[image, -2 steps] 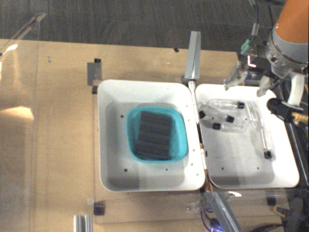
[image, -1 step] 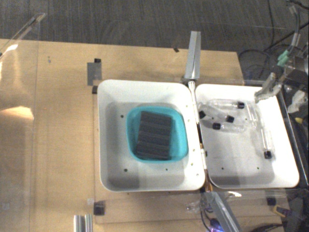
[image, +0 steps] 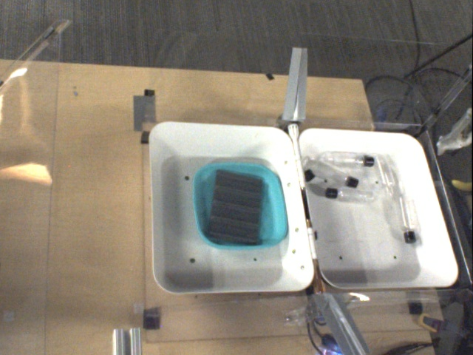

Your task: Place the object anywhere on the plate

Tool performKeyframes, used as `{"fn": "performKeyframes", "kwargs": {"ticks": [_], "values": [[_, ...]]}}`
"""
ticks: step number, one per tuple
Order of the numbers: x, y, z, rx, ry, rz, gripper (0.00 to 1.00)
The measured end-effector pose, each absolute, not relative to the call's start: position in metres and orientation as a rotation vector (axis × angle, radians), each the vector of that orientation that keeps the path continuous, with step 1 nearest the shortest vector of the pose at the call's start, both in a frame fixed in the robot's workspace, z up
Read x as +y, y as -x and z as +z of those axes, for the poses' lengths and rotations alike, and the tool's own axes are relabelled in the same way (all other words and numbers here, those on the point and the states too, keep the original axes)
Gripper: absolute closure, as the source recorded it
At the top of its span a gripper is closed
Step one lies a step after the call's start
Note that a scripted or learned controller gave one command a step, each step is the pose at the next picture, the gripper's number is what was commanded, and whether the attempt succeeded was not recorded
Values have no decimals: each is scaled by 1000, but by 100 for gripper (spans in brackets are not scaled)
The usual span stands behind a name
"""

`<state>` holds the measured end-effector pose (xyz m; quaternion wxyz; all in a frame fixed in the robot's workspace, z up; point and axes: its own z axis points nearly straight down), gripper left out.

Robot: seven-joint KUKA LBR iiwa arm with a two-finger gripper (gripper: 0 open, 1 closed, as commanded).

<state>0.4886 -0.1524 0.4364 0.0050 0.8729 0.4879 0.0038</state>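
A turquoise plate (image: 275, 198) lies in the left white bin (image: 170, 265). On it rests a dark grey ribbed block (image: 236, 206), roughly centred and slightly tilted. In the right white bin (image: 369, 265) lie several clear plastic tubes with black caps (image: 347, 177), clustered toward its far side, and one more clear tube (image: 406, 214) along its right side.
A grey metal post (image: 295, 83) stands behind the seam between the bins. Small dark clamps sit on the wooden bench (image: 74, 235) by the left bin's corners. Cables and brackets crowd the right edge and the near right corner.
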Motion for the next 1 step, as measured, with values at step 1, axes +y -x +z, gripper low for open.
{"fn": "performKeyframes", "kwargs": {"ticks": [1], "values": [[-187, -489, 436, 1371, -2816, 11, 0]]}}
